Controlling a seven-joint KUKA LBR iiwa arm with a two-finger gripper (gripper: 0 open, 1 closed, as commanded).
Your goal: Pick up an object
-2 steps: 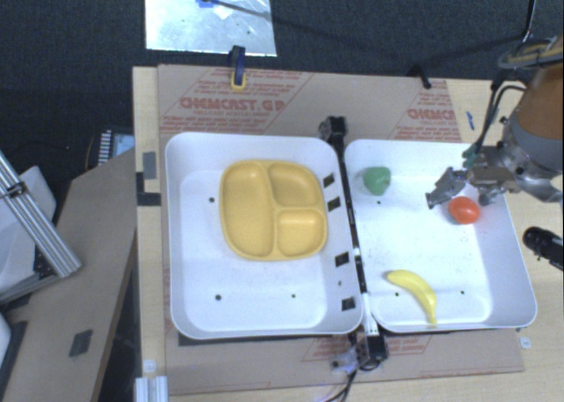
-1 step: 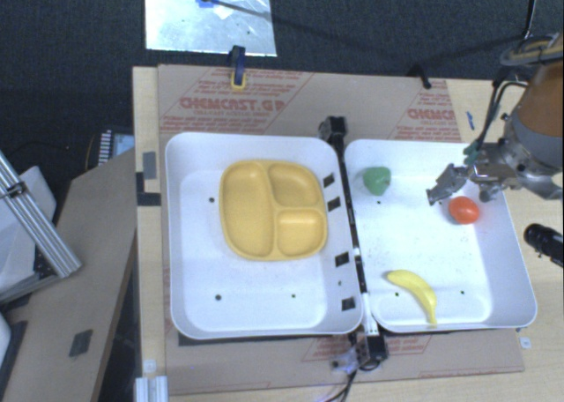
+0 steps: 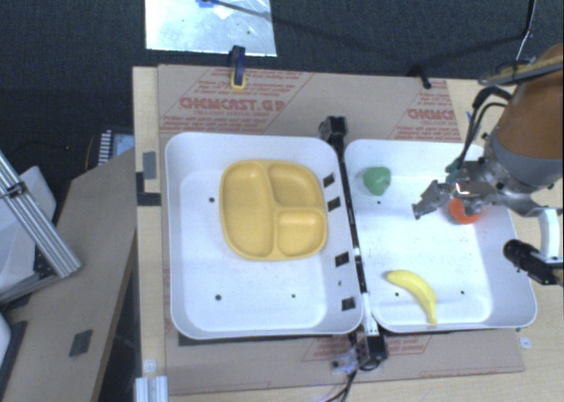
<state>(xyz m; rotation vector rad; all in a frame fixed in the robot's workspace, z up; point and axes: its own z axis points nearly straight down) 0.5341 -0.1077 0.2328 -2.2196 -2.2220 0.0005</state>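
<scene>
Two white bins side by side on the worktop (image 3: pixel 150 109). Left bin (image 3: pixel 189 303): yellow divided plate (image 3: pixel 271 209), near centre. Right bin (image 3: pixel 502 308): green object (image 3: pixel 377 180) near the top left, banana (image 3: pixel 416 291) toward the front, orange object (image 3: pixel 462 211) at right. Arm in from right; claw (image 3: pixel 445 197) low over the bin, just beside the orange object. Cannot tell whether the claw is apart or together.

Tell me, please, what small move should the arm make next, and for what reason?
Probably lower the hand straight down toward the orange object, which lies just beneath it in the right bin. The green object and the banana lie farther away, so the orange one seems the nearest thing to pick.
</scene>
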